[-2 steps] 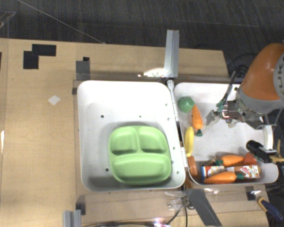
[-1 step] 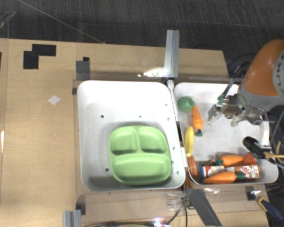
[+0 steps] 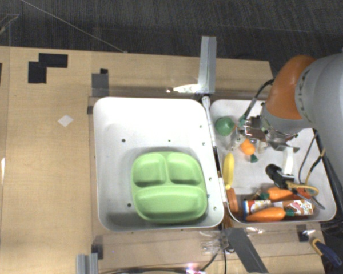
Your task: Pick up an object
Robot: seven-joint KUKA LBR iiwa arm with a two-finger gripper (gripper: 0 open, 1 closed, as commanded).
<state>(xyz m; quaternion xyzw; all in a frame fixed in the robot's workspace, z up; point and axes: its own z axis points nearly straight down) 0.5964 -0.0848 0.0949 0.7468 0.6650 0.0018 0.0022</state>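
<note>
place: robotics lab test cell | evidence: light plywood bench (image 3: 40,170) sitting on dark grey carpet (image 3: 160,10) | two shallow white plastic bins (image 3: 111,153) lying between bolted aluminium brackets (image 3: 207,64) | black tape marker squares (image 3: 46,66) showing on wood | grey industrial arm with orange band (image 3: 308,90) reaching in

divided tray (image 3: 168,185) in left bin (image 3: 111,153), toys perhaps in right bin (image 3: 326,201)

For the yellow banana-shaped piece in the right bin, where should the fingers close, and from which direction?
Probably from straight above, closing across the middle of the yellow piece. It lies flat, long and narrow, beside the bin wall, so the fingers should span its short width.
</note>
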